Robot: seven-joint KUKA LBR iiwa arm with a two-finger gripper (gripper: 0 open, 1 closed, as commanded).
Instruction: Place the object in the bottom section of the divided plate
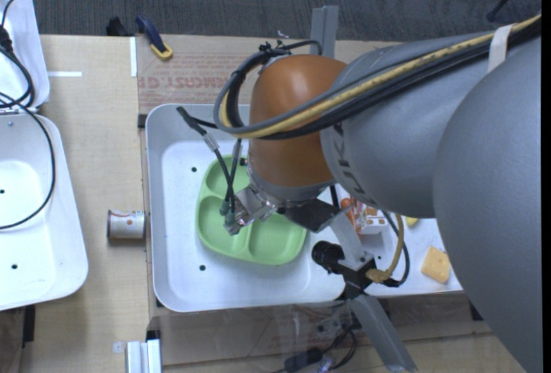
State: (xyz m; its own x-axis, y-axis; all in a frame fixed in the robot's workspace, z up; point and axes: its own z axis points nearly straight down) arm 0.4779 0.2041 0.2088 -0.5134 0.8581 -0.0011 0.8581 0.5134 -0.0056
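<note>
The grey arm [448, 156], with its orange band [288, 117], reaches in from the right and covers most of the right-hand white bin [172, 276], which sits on the counter [103, 104]. Inside that bin lies the green divided plate [215, 220], its bottom section nearest the bin's lower wall. The hand [237, 220] hangs low over the middle of the plate, just above that bottom section. Whether its fingers are spread or closed cannot be told, and no object shows between them. Which thing is meant to be placed is unclear; the yellow wedge [436, 265] and the small orange-and-white piece [366, 220] both lie to the right of the hand, well apart from the plate. A small can [126, 225] rests on the counter between the bins.
</note>
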